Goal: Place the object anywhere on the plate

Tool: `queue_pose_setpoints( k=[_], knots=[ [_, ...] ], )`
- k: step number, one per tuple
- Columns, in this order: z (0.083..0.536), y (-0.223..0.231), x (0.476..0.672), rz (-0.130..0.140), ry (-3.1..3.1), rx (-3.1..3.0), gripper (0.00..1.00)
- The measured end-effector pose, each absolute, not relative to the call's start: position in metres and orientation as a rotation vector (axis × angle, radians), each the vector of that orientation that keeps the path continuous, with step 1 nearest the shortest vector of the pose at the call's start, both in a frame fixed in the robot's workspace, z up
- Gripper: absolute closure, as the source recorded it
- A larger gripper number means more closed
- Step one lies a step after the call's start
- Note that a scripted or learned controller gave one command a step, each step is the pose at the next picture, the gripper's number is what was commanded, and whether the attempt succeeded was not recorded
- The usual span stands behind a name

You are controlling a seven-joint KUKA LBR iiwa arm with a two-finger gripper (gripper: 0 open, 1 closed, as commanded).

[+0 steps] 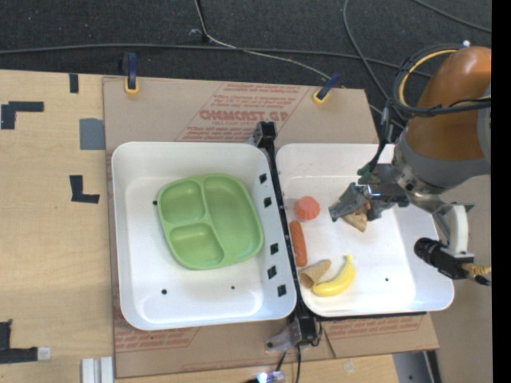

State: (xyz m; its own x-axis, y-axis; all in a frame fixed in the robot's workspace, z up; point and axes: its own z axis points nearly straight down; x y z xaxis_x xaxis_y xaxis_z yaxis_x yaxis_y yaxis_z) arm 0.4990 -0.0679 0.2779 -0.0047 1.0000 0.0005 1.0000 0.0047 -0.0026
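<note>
Looking down at a slant, the camera view shows two shallow white bins side by side on a sheet of brown cardboard. The left bin (128, 238), in the middle of the frame, holds one green plate (209, 220) with three compartments; the plate lies flat and a little turned.

The right bin (415, 282), in the right half of the frame, holds the loose things. I count one round orange-red piece (308, 208) near the divider, one long orange piece like a carrot (298, 242) just below it, one yellow banana (336, 279) toward the lower edge of the bin, and one small tan cone-shaped piece (314, 273) touching the left end of the banana. These four all lie on the bin floor, apart from the plate.

The grey arm with its orange band comes in from the right of the frame. The gripper (357, 211) hangs over the upper middle part of the right bin, to the right of the round orange-red piece. A small tan object (357, 221) is seen at the fingertips, but the view is too coarse there, so I cannot tell if the jaws are apart, together, or clamped on it. This object is over the right bin.

Two clamps, one at the upper left (131, 73) and one at the upper middle (326, 90), hold the cardboard's top edge.
</note>
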Motion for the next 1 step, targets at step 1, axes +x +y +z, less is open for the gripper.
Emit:
queue_pose_setpoints(
  k=[1],
  knots=[
    [0.277, -0.0182, 0.4986, 0.001, -2.227, -2.213, 1.0]
  ],
)
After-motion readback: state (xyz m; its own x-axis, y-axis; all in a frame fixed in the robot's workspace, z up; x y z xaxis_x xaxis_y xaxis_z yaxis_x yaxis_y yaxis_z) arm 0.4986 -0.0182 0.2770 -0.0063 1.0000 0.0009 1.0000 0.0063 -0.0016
